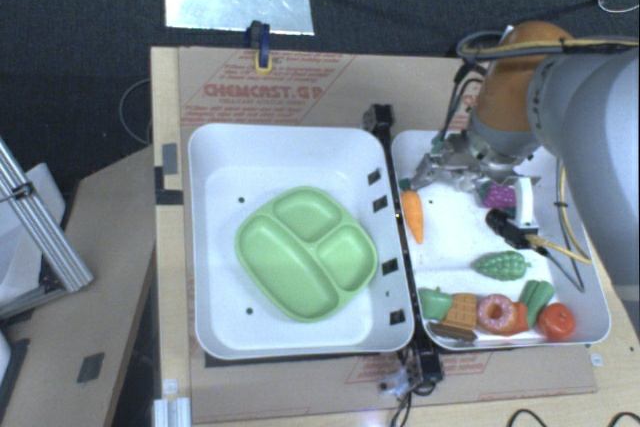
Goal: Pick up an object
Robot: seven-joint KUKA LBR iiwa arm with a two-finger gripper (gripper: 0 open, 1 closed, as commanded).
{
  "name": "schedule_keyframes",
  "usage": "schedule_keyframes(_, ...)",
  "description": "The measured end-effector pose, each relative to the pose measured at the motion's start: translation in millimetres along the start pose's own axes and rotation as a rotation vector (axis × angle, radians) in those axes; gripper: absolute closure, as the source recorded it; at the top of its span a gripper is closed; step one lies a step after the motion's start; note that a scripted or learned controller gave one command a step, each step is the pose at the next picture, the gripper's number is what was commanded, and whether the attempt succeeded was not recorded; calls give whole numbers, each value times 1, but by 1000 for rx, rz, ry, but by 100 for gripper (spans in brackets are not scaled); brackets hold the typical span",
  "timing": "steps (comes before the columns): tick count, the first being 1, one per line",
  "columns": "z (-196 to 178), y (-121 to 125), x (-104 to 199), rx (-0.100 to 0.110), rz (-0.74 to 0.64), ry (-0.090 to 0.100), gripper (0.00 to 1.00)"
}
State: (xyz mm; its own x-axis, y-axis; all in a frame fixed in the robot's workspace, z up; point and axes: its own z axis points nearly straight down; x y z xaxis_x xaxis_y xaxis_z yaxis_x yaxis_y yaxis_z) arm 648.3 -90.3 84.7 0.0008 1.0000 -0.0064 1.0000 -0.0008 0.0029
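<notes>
I am watching the gripper [452,167] hovering low over the far end of the right bin [600,320]; whether it is released or clenched I cannot tell. Just beside it, against the bin's left wall, the toy carrot [412,216] is lying lengthwise, the nearest candidate. I am judging it light, rigid and smooth, best pinched across its thicker orange middle. Farther out, a purple piece [501,194], a green cone [500,265] and a doughnut [497,313] are resting; the left bin [210,155] is holding a green divided plate [305,253].
</notes>
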Motion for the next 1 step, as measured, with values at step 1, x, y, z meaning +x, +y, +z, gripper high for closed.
schedule_keyframes(1,-12,1,2,-3,1,4,100)
